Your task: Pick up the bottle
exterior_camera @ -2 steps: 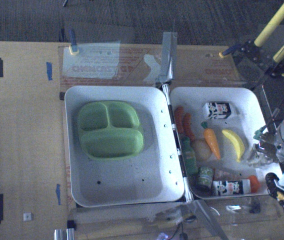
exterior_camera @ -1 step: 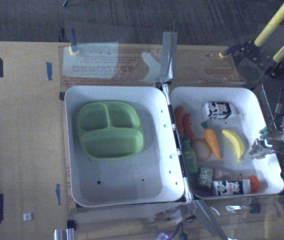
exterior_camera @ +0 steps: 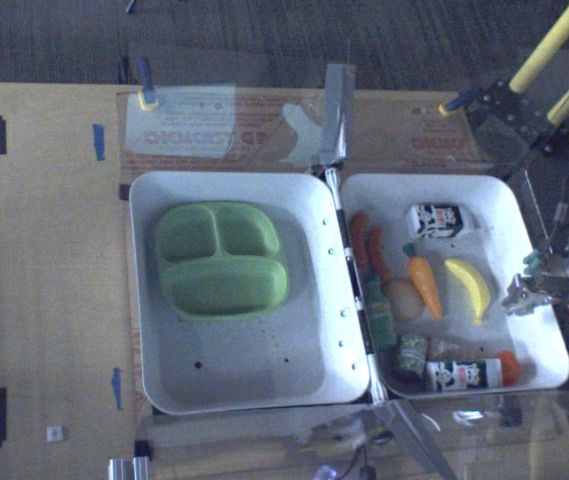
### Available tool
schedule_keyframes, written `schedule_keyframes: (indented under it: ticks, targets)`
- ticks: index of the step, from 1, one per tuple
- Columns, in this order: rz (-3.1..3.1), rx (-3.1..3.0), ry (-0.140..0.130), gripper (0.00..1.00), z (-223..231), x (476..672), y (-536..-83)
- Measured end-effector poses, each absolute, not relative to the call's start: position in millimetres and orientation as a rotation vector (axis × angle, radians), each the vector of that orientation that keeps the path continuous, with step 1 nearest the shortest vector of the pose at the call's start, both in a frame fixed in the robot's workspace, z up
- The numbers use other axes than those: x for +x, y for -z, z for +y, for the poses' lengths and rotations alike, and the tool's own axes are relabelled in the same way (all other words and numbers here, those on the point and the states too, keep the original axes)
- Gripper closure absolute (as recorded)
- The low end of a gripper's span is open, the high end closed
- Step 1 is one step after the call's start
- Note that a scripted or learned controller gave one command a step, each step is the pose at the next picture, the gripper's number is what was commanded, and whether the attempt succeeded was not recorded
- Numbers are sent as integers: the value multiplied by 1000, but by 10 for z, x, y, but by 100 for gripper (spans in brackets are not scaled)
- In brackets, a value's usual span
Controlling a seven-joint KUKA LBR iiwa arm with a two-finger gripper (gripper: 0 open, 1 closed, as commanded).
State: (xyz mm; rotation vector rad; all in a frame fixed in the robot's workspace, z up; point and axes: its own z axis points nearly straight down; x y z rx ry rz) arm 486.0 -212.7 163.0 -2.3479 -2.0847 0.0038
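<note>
One green bottle (exterior_camera: 379, 313) lies untouched in the right bin (exterior_camera: 524, 218); the gripper (exterior_camera: 529, 293) hovers at its rim, finger state unclear, and must reach across.

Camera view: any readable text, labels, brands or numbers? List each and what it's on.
No text can be read for certain.
Cardboard sheet behind the bins: reddish printed lettering, seen upside down, too blurred to quote.
Small carton in the right bin: black and white cow-patch print, any words too small.
Bottle lying at the bin's front: same cow-patch label, unreadable.
Green bottle: label too blurred.
</note>
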Motion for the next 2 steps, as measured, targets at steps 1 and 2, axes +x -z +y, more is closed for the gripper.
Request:
schedule_keyframes:
  ticks: [1, 2]
  targets:
    - [-2085, -2346, -6, 100, -2135, 4867, -1708]
    - [-2085, -2346, -6, 0, -2134, 4866, -1707]
